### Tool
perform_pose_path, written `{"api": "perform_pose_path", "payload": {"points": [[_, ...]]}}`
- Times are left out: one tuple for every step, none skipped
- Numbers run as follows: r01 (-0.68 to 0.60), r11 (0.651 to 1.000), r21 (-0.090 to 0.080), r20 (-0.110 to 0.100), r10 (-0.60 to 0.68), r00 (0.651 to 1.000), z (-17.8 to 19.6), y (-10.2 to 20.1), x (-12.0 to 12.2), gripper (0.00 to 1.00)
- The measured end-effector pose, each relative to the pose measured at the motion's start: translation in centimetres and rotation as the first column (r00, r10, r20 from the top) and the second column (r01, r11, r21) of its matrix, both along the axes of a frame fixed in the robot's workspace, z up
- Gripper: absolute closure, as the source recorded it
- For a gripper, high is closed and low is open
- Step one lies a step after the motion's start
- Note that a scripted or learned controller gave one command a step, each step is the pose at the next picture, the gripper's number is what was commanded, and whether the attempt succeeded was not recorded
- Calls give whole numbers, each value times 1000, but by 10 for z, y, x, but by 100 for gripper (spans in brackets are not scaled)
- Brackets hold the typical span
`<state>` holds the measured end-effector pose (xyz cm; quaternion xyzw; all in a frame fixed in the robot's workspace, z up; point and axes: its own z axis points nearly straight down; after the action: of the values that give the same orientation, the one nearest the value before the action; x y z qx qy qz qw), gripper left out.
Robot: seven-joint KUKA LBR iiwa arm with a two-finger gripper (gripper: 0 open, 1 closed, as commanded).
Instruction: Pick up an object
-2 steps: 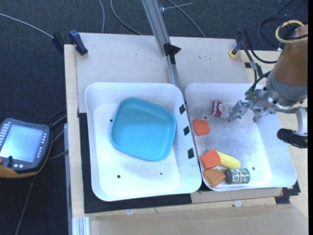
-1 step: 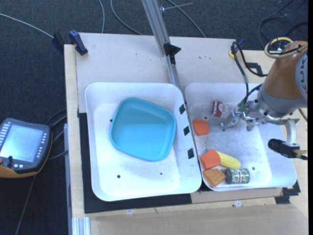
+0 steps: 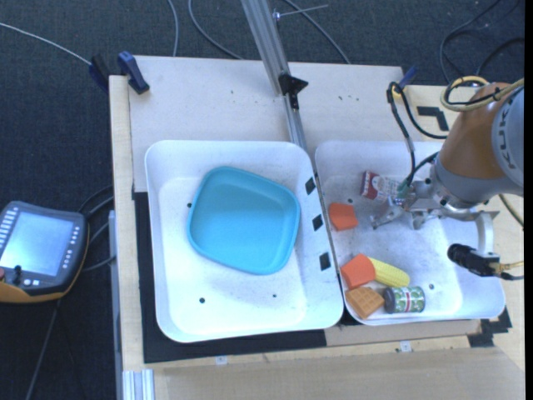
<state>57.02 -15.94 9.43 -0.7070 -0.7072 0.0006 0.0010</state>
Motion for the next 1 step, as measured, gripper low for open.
{"api": "perform_pose_path", "payload": {"points": [[0, 1000, -1, 4, 0, 1000, 12, 0, 1, 100]]}}
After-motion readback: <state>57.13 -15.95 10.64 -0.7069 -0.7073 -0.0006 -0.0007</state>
